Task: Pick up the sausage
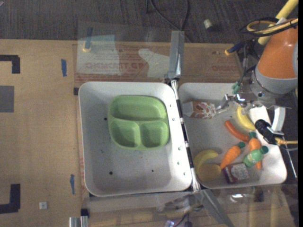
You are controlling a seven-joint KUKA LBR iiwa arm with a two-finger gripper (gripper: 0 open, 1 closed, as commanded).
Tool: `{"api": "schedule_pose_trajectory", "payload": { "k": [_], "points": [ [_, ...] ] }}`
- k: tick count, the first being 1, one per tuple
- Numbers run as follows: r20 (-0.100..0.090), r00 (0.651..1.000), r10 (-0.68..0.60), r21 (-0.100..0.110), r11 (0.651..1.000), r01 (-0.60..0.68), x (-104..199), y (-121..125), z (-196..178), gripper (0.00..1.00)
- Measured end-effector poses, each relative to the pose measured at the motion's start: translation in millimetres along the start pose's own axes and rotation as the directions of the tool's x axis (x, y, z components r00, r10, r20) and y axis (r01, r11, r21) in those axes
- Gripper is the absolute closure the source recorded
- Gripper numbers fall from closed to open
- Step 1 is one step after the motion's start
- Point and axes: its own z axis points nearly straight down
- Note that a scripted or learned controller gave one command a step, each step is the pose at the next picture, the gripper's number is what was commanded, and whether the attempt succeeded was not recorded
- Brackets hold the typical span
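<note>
Sausage [235, 130], judging by shape the slim orange-red link, is lying in the right bin [279, 176], upper right part, just beside the banana [245, 120]. Going left to right: the left bin [94, 174] is holding a green divided plate [138, 121], nothing in its compartments. In the right bin a brown-and-white carton [200, 109] is lying near the top-left corner, a yellow bowl-like piece [207, 163] at the lower left, then a toy carrot [231, 155], a dark red can [235, 172], a green bottle [253, 156] and a second carrot [255, 144]. Gripper [232, 100] is hanging over the bin's top, between carton and banana, near but apart from the sausage; how far it is parted I cannot tell, and nothing is visibly in it. Step looks like approach, grasp not yet made. Next move is calling for shifting toward the sausage, aligning across its narrow width, descending clear of the banana.
</note>
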Motion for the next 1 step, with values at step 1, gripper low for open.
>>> {"api": "schedule_pose_trajectory", "payload": {
  "k": [1],
  "points": [
    [0.001,1.000,-0.023,-0.009,1.000,0.023,-20.3,-19.0,102.2,0.00]
  ]
}}
